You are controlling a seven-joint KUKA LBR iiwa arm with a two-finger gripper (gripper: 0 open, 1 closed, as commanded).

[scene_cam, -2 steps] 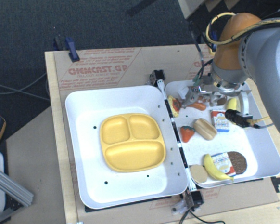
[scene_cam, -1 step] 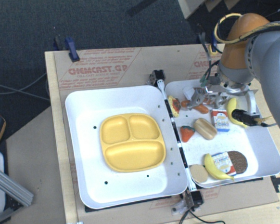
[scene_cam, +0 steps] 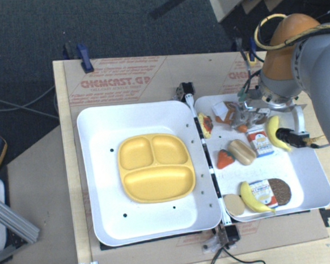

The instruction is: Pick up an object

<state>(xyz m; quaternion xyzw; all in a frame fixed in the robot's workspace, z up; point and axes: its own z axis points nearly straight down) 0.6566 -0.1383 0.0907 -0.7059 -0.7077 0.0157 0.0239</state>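
Red print reading "CHEMCAST GP" repeats across the brown protective sheet [scene_cam: 121, 75] covering the bench

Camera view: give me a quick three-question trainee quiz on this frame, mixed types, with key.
1. True or false: the yellow three-compartment plastic tray lies in the right white bin.
2. Which lies nearer the camera view's bottom edge? A) the yellow toy banana beside the round brown cookie B) the yellow toy banana near the arm
3. Fill in: the two-finger gripper is over the ____ bin.

Key: 1 false, it lies in the left white bin; 2 A; 3 right.
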